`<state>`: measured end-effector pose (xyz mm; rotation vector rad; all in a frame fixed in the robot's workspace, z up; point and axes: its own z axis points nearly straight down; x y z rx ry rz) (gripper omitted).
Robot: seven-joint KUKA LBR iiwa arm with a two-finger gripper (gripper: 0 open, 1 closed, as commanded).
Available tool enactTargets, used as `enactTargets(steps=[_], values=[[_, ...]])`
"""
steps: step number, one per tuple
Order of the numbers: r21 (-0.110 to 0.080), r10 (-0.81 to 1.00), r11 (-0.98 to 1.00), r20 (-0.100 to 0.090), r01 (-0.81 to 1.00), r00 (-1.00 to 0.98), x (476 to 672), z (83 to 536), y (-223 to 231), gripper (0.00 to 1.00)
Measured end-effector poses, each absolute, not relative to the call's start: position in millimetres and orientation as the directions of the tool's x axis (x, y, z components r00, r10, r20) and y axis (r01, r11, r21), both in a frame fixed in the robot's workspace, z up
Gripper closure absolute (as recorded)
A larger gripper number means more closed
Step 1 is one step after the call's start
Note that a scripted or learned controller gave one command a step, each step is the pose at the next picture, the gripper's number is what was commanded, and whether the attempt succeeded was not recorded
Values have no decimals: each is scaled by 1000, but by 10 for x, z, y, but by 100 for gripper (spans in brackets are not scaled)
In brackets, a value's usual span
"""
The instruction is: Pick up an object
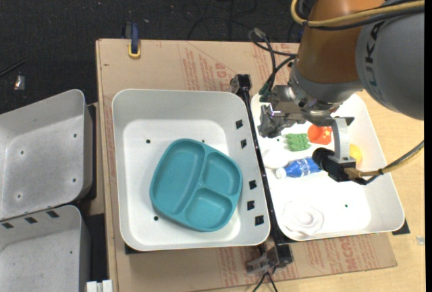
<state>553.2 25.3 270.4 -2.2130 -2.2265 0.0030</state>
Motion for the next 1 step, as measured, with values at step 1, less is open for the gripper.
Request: enactTargets(steps=[1], values=[[-5,1000,6,1,1000,-6,5324,2441,644,100]])
